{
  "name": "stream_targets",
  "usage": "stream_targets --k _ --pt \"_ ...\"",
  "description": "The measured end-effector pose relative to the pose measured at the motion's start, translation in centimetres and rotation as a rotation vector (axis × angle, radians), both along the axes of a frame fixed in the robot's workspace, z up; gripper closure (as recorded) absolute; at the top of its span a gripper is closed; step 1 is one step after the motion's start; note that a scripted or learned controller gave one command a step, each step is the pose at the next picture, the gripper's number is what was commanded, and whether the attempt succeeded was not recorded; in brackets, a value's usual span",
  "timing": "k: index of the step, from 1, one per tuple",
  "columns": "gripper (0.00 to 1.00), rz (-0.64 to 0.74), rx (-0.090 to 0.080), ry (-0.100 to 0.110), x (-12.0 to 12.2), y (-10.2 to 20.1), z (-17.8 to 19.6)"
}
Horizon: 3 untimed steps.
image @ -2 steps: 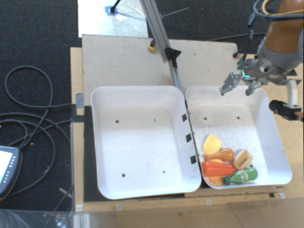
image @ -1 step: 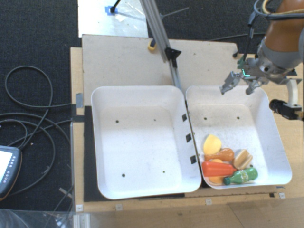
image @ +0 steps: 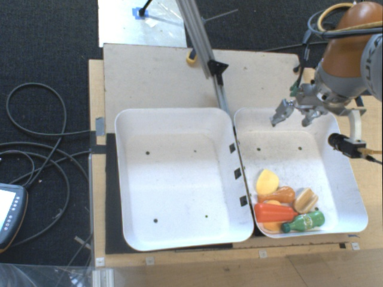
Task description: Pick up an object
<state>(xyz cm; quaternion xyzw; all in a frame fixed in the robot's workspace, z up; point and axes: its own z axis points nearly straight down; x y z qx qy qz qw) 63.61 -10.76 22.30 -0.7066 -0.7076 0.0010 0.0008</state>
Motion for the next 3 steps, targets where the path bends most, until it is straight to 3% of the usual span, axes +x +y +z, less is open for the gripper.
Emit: stream_targets --k 2,3 --pt "0.00 0.000 0.001 0.001 -0.1 0.5 -10.7" --pt "1.00 -0.002 0.000 -0.007 0.1 0.4 -9.3"
